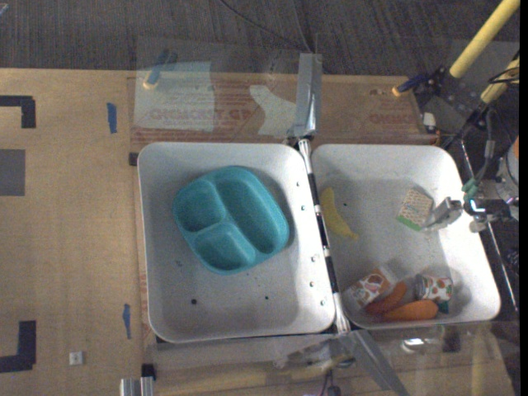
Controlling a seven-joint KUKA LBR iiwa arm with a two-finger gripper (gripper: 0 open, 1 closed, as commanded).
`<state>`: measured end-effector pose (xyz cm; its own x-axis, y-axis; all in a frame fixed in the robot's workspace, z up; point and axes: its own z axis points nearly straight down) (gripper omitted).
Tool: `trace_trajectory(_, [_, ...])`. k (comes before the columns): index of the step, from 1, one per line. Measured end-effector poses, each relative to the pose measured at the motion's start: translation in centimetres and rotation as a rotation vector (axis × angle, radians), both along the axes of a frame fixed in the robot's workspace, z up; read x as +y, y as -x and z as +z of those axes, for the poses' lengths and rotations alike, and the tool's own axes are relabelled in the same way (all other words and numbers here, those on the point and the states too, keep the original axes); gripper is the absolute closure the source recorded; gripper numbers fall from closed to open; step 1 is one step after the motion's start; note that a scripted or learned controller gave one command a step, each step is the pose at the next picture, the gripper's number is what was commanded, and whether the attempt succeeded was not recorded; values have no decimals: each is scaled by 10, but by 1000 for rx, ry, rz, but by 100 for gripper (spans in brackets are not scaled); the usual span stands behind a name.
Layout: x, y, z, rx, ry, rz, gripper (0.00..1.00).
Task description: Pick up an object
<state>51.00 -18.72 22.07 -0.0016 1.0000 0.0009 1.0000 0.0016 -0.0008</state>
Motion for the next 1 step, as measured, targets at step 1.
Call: trace_trajectory(1, [-28, -80, -124, -10, -2, 58, 0])
